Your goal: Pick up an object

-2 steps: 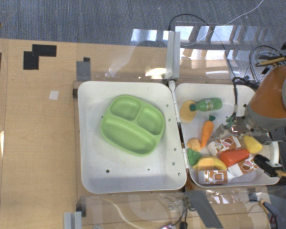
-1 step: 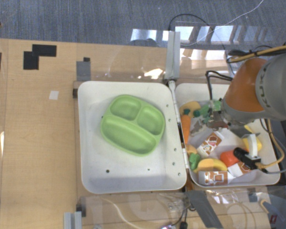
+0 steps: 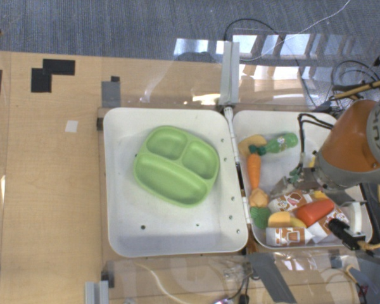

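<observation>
— Where's the arm [image 3: 354, 141]?
— Reaching from the right, bent low over the right bin [image 3: 275, 124]; whether the gripper [image 3: 296, 178] grips anything, I cannot tell.
— And the objects?
— A carrot [image 3: 254, 170], green bottle [image 3: 280, 142] and cartons [image 3: 291, 235] crowd beside it. A green divided plate [image 3: 176, 164] sits in the left bin [image 3: 123, 227]

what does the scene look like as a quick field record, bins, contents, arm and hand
left bin: white bin holding a green divided plate, lying flat
right bin: white bin with a pile of toy food
items seen: carrot, green bottle, red piece, small cartons
arm: grey with orange band, over the right bin
hand: low over the pile near the bin's middle, fingers too unclear to judge
held object: none visible between the fingers
</observation>
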You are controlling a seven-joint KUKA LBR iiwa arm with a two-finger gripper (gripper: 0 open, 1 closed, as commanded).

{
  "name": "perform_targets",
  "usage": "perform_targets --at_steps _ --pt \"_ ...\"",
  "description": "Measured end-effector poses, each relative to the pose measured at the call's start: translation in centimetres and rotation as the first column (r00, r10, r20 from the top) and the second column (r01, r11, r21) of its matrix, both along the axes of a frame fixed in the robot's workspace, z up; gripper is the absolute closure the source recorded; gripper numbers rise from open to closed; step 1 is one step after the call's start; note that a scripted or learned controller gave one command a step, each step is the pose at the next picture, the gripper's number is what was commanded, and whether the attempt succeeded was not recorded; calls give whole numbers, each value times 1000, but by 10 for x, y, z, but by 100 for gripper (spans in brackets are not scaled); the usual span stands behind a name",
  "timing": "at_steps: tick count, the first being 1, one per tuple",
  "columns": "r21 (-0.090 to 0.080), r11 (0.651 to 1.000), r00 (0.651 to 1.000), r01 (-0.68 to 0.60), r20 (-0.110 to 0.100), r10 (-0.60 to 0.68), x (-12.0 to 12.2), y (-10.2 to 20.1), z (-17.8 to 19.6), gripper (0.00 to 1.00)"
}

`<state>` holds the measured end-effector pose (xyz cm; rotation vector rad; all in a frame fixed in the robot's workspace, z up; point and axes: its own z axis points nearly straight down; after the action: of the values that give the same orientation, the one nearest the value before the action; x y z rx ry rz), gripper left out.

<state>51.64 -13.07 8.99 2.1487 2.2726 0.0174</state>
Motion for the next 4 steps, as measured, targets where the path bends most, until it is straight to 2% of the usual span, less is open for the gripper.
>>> perform_targets --at_steps 1,2,3,4 --pt "2 1000 1000 -3 6 3 4 2 10 100" --pt "2 1000 1000 -3 3 3 3 2 9 0" --pt "1 955 955 297 -18 -297 33 51 93 0" --pt "1 984 984 180 -18 -180 87 99 115 0"
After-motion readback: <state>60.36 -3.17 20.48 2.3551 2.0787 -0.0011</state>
